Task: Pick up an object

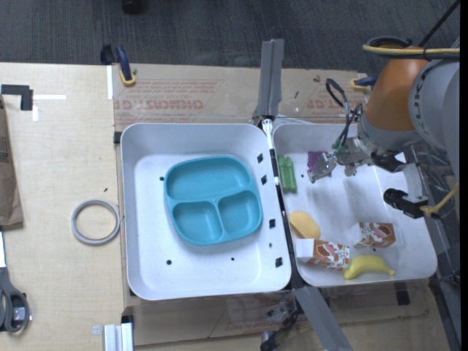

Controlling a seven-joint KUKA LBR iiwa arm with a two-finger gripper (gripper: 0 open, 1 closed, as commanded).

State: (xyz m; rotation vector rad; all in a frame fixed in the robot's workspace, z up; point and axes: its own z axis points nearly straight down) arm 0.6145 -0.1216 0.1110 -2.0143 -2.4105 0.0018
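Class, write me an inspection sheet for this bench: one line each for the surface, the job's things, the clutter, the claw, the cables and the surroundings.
Surface: two white bins side by side, left bin and right bin, on a wooden bench.
Job's things: right bin holds a green object, purple object, yellow piece, two printed packets and a banana; left bin holds a blue divided tray.
Clutter: tape ring, scissors, clamp.
Claw: claw over the right bin, beside the purple object; finger state unclear.
Cables: black cables at the wrist.
Surroundings: dark floor.
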